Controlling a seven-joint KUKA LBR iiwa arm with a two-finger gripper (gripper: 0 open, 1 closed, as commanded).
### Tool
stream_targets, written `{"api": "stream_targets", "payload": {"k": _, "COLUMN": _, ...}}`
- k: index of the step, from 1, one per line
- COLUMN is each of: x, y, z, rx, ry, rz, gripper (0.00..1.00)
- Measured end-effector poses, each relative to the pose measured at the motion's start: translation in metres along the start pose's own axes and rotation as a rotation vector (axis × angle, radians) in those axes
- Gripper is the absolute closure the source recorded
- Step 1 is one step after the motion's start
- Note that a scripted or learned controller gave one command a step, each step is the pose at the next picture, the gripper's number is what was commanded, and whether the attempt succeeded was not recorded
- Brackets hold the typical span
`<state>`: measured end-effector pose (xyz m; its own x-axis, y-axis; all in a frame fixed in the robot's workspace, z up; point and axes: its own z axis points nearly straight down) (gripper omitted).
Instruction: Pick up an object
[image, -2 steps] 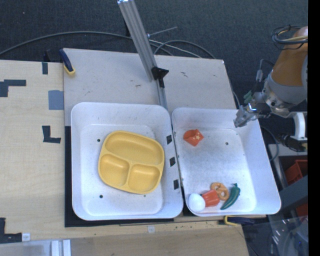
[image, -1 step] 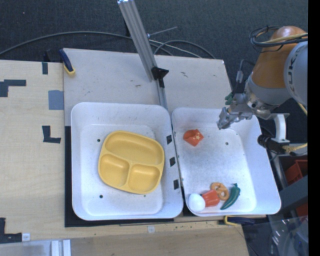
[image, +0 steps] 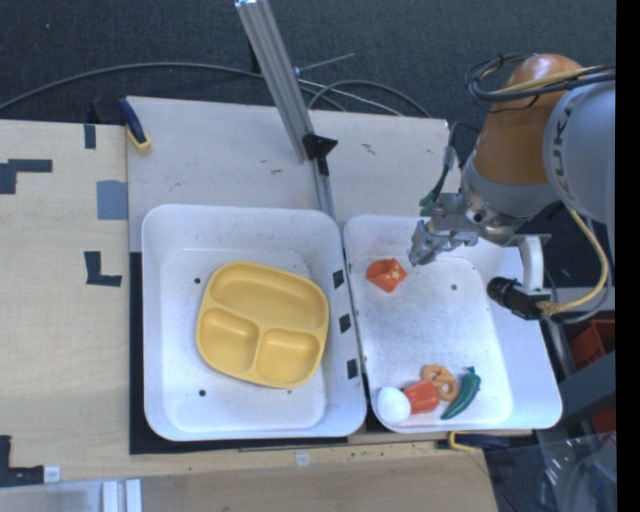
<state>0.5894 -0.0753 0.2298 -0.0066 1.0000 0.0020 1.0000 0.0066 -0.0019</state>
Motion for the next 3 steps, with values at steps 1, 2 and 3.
{"api": "stream_targets", "payload": {"k": 1, "x": 0.056, "y": -0.008, "z": -0.004, "rx": 0.0, "ry": 0.0, "rz": -0.001, "gripper": 1.0}}
{"api": "stream_targets", "payload": {"k": 2, "x": 0.106, "y": -0.025, "z": -0.012, "rx": 0.001, "ry": 0.0, "rz": -0.001, "gripper": 1.0}}
{"api": "stream_targets", "payload": {"k": 3, "x": 0.151, "y": -0.047, "z": -0.016, "rx": 0.002, "ry": -0.001, "rz": 0.0, "gripper": 1.0}}
